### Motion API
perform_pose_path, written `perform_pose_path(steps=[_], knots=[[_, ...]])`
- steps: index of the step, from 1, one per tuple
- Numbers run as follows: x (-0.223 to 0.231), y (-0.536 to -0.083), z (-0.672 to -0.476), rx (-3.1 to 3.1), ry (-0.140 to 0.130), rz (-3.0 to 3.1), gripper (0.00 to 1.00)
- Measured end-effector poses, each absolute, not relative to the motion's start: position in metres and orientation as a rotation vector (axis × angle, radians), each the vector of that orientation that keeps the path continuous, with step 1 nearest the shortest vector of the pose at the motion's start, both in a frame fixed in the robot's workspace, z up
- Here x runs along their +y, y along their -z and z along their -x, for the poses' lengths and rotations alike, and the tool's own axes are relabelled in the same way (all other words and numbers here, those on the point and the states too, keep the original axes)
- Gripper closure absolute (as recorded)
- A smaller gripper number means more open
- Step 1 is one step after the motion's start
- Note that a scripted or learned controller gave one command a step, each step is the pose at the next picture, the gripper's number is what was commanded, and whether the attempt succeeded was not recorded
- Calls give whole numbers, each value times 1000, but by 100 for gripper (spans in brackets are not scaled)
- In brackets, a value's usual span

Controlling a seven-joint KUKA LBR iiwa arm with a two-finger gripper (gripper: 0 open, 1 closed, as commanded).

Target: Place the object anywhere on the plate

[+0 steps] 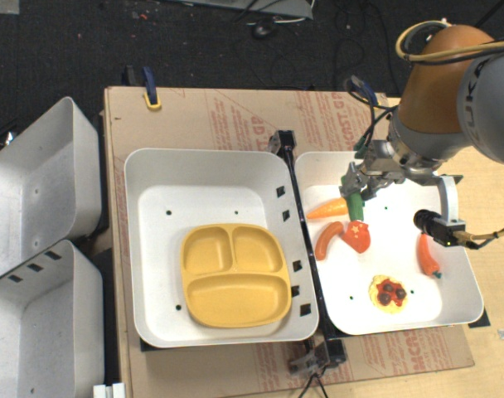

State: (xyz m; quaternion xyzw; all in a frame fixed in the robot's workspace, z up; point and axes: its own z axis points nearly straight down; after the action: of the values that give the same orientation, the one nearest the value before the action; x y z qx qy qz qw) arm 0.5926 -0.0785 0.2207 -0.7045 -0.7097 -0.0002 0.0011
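Observation:
A yellow divided plate [234, 275] lies in the left bin [152, 181]. The right bin [451, 305] holds an orange carrot [327, 210] with a green top, a reddish sausage [327, 240], a red strawberry-like piece [357, 236], a small orange-red chili [428, 255] and a round tart with berries [389, 293]. My gripper [357, 189] hangs over the right bin's upper left part, just above the carrot's green end. Whether it touches the carrot cannot be made out.
The arm's orange and grey wrist [447, 81] covers the right bin's far right corner. A black clip divider [295, 222] runs between the two bins. Two tilted white bins [36, 222] stand off the bench at the left.

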Motion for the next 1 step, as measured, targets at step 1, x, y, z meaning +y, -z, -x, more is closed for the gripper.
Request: perform_pose_path(steps=[1], knots=[[-33, -220, -603, -2230, 2, 2213, 100]])
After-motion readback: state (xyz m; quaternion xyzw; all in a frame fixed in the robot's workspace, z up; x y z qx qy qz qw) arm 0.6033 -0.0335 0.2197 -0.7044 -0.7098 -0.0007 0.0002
